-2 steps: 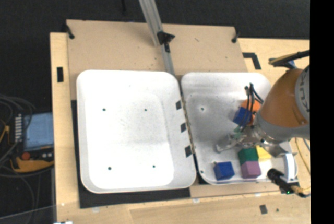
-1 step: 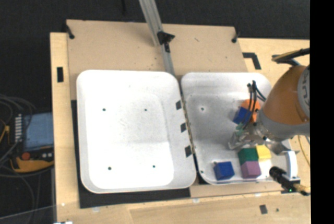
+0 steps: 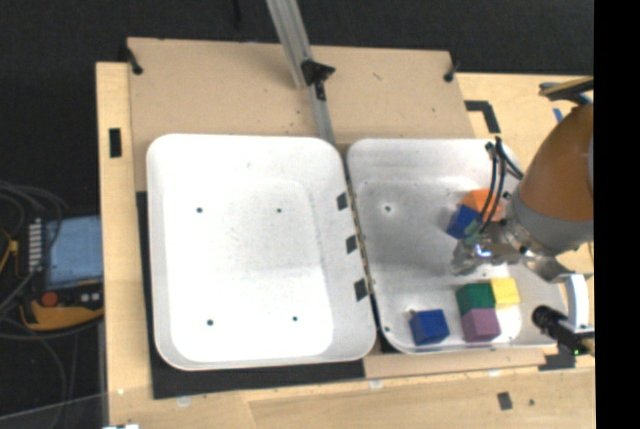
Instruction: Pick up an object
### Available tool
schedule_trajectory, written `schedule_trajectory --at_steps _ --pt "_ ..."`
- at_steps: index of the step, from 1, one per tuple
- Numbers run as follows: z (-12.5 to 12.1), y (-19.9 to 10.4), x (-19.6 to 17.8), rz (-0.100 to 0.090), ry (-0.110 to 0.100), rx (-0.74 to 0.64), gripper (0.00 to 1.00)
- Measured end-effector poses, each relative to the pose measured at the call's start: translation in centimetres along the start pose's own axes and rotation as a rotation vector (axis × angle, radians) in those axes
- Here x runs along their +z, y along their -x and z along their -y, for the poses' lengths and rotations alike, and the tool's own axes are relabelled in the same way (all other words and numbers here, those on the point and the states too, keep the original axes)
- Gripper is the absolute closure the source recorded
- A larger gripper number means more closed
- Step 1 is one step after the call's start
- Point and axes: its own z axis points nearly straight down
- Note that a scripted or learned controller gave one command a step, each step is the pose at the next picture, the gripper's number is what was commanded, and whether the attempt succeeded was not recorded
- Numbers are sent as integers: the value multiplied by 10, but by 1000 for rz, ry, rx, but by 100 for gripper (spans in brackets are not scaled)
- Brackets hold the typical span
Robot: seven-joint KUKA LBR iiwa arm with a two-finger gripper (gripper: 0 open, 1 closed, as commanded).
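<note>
Across the bench, both white bins are sitting side by side, and I am hovering my gripper (image 3: 478, 252) low in the right bin (image 3: 400, 187) beside a blue block (image 3: 462, 222), with nothing visibly lifted and the grasp remaining unconfirmed.

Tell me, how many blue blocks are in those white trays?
2, both in the right tray: one blue block near its front edge, another further back beside the robot's hand. The arm may hide more.
</note>
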Motion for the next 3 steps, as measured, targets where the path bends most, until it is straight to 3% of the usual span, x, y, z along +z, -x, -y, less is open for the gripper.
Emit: schedule_trajectory --at_steps 2,3 --pt "-15 -12 -116 1 3 -1 100" --pt "-33 -71 -108 -2 -4 -4 100"
